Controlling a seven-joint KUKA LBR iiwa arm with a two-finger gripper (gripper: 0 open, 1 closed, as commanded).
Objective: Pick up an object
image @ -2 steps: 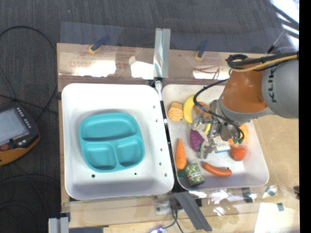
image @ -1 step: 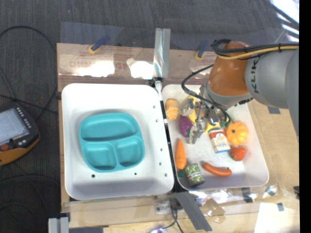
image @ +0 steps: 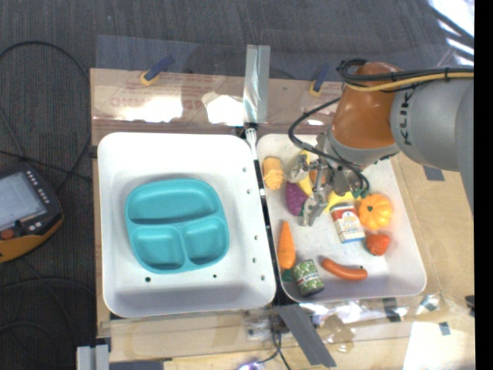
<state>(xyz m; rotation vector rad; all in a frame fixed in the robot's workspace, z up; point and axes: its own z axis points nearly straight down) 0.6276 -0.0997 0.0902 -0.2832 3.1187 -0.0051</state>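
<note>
**Desk:** Lowest in frame, nearest the lens, what lies in the right white plastic bin [image: 408, 272]?

**Photographer:** A dark green toy can with a printed label [image: 307, 277] and a red toy sausage [image: 344, 269], both below the two-finger gripper [image: 316, 204]. An orange toy carrot [image: 286, 244] sits below-left of it.

**Desk:** And the gripper itself?

**Photographer:** Its metal fingers [image: 310, 209] hang low, slightly apart, clamped on nothing. A purple toy eggplant [image: 295, 198] lies just beside them on the left; a small red-and-white labelled toy bottle [image: 348, 223] just right. Yellow toy pieces [image: 306, 177] sit above, partly hidden by the wrist.

**Desk:** The risk?

**Photographer:** Crowding, I judge. The fingers could come down between eggplant and bottle, shut on air, or nudge one aside. The rounded eggplant may squirt out; an orange toy pumpkin [image: 374, 210] further right could roll.

**Desk:** The other bin?

**Photographer:** Well left of the gripper, it bears a teal plastic divided tray [image: 178, 223].
</note>
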